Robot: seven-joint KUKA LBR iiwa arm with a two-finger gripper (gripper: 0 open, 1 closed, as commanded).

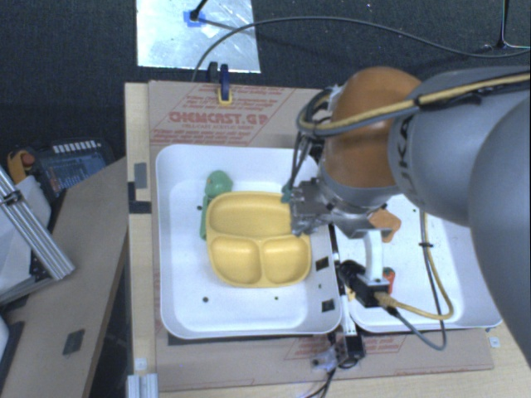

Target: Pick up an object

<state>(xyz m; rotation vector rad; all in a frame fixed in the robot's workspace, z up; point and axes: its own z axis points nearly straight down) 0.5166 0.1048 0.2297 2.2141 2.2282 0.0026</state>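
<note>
A yellow divided plate [253,239] with three compartments lies in the left white bin [178,222]. A green object [214,191] peeks out from under the plate's far left edge. My gripper [297,214] hangs over the plate's right rim, at the inner wall between the two bins; the bulky wrist with its orange band covers most of it. An orange object [384,220] lies in the right bin [465,305], partly behind the arm.
A small white piece with a red mark [387,277] lies in the right bin. Cables trail along the divider toward the front edge. A cardboard sheet [224,114] sits under both bins. A metal rail [29,222] stands at the left.
</note>
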